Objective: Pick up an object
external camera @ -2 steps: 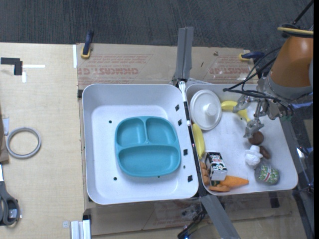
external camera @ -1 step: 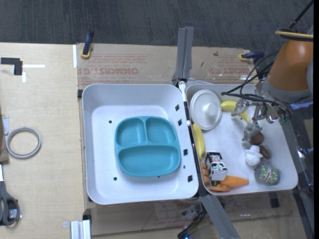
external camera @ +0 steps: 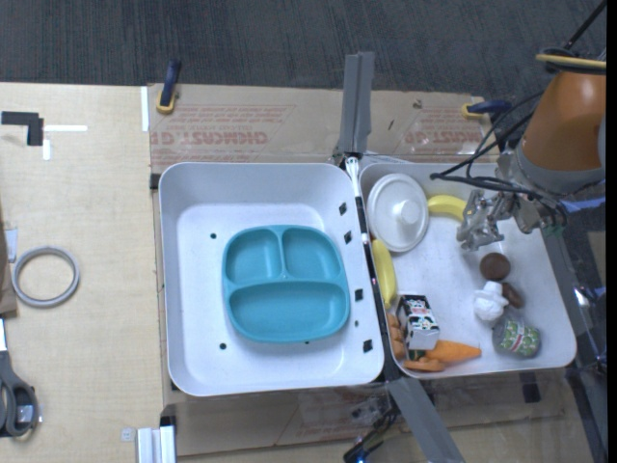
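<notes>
Pale wood tabletop (external camera: 77,355) runs under two white bins, and you are looking down on it at a slant.

Nearest you, along the front wall of the right bin (external camera: 551,258), lie a carrot (external camera: 445,353), a small printed box (external camera: 417,320) just behind it, and a green wrapped lump (external camera: 518,339) in the front right corner. Just behind that lump sit a white crumpled piece (external camera: 490,303) and a brown ball (external camera: 496,264), close together. Further back a long yellow piece (external camera: 385,270) lies against the divider, its long axis running front to back, and a white round lid (external camera: 399,211) sits at the rear beside a banana (external camera: 446,206). The left bin (external camera: 188,258) carries a teal divided plate (external camera: 286,284).

Your gripper (external camera: 479,228) hangs low over the rear middle of the right bin, reaching in from the right. I cannot tell whether the fingers are apart or together; they blur into metal and cable, and nothing shows between them.

The relation to watch: the brown ball lies just in front of the fingers, slightly right, and apart from them. It looks the closest candidate, with the banana tip close on the far left side. I judge a short move toward you and down would bring the fingers over the ball; being round, it sets no grasp axis, though it may roll.
</notes>
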Available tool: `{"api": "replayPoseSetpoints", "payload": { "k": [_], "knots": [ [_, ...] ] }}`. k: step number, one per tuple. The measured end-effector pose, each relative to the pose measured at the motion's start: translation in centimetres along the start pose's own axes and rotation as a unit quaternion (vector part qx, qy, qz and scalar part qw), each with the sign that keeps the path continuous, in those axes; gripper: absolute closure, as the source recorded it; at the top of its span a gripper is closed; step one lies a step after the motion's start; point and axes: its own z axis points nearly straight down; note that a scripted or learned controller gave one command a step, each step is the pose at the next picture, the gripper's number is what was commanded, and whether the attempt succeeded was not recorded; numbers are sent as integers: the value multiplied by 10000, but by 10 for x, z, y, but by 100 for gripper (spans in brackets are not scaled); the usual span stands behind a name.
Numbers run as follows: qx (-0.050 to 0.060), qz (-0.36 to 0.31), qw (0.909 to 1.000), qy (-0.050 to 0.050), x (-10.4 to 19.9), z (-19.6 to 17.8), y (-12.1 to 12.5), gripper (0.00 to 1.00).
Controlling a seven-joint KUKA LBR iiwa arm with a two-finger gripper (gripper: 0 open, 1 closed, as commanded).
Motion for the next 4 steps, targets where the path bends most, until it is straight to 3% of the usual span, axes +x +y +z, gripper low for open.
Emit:
{"api": "replayPoseSetpoints", "payload": {
  "k": [1,2,3,4],
  "knots": [
    [-2,-2,10000,0,0,0,0,0],
    [-22,327,9995,27,2,11,-3,0],
    [-7,315,9995,-6,0,0,-3,100],
    [-8,314,9995,-5,0,0,-2,0]
  ]
}}
